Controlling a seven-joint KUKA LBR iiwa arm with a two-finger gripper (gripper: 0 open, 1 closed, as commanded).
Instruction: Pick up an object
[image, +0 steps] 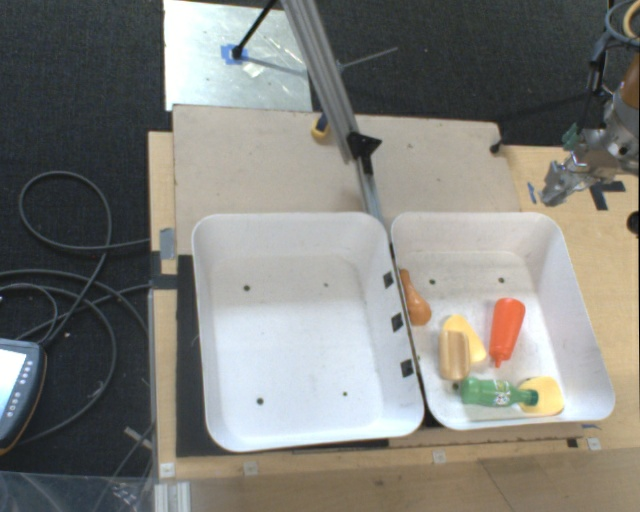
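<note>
While the tool (556, 188) hangs at the far right, above the tabletop (430, 165) just beyond the far right corner of the right bin (585, 330), nothing is in its grasp. Cannot tell from this slant whether it is apart or together.

All candidate objects lie in the right bin:
- brown pear-shaped piece (414, 300), against the left wall
- toy hot dog (459, 349), mid-bin
- orange carrot (505, 329), just right of the hot dog
- green bottle (496, 393), near wall, lying flat
- yellow piece (545, 394), touching the bottle's right end

Left bin (215, 330) holds no objects.

Judgement: task at its start. No target approached; descent, grasp and lift all remain. Carrot sits most apart from the others.
</note>
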